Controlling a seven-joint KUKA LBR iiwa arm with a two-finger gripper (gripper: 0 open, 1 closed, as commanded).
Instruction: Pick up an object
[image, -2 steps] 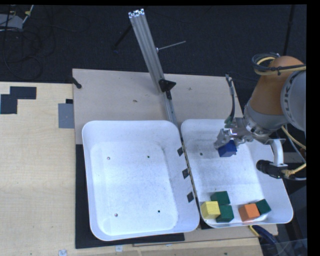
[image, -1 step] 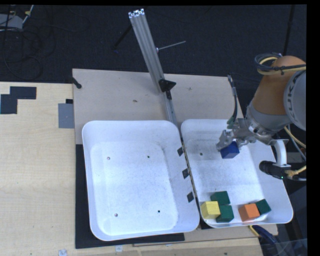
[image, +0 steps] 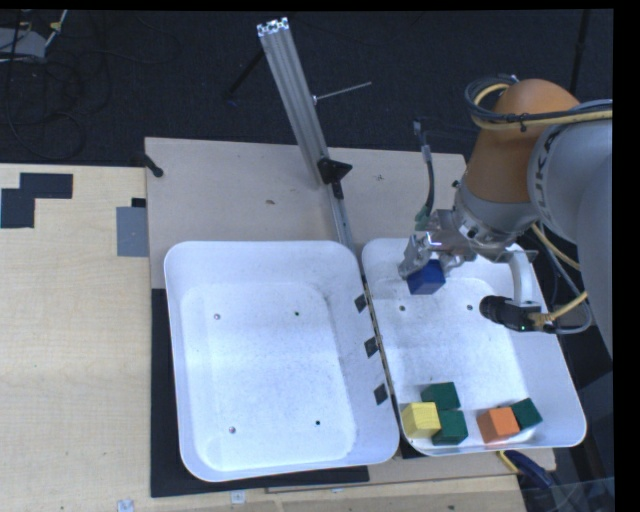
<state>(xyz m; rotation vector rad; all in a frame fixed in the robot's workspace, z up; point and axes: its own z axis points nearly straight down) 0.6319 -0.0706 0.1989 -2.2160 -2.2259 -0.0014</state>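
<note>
My gripper (image: 424, 264) hangs over the far left part of the right bin (image: 470, 345), pointing down from the grey and orange wrist. A small blue block (image: 426, 278) sits between its fingers, and the gripper is shut on it. The block appears lifted a little above the bin floor. At the near end of the same bin lie a yellow block (image: 421, 417), two dark green blocks (image: 441, 396) (image: 450, 428), an orange block (image: 498, 424) and a third green block (image: 526, 411).
The left bin (image: 200, 400) lies beside the right one, with black clips (image: 371, 346) along their shared edge. A slanted aluminium post (image: 300, 110) rises behind the bins. The arm's body and cables fill the right side.
</note>
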